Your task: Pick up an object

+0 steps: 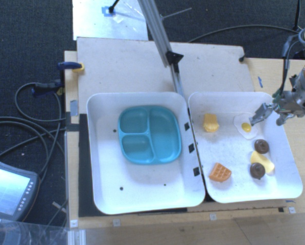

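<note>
Gripper point(264, 115): reaching in from the right over the right bin's upper right corner; one finger showing clearly, tip sitting just above the fried egg. Can't tell how far fingers are spread or whether anything's between them.
Fried egg toy point(244, 125): lying flat in right bin, upper right, white w/ yellow yolk, right under the finger tip; contact can't be told.
Choc donut point(261, 146): lying just below the egg, near the bin's right wall.
Yellow wedge point(263, 161): sitting below that donut, touching or nearly touching a 2nd dark round piece point(257, 171).
Waffle point(220, 173): orange, lying lower left of right bin, apart from the rest.
Yellow block point(210, 122): sitting upper left of right bin, well apart from the egg.
Right bin point(229, 147): white, shallow, holding all the small food toys.
Left bin point(106, 182): white, butting against right bin, holding a teal divided plate point(149, 135) w/ 3 compartments.
Bench extras: blue clamp point(70, 65) at left edge; pendant w/ lit screen point(9, 188) lying on floor lower left.
</note>
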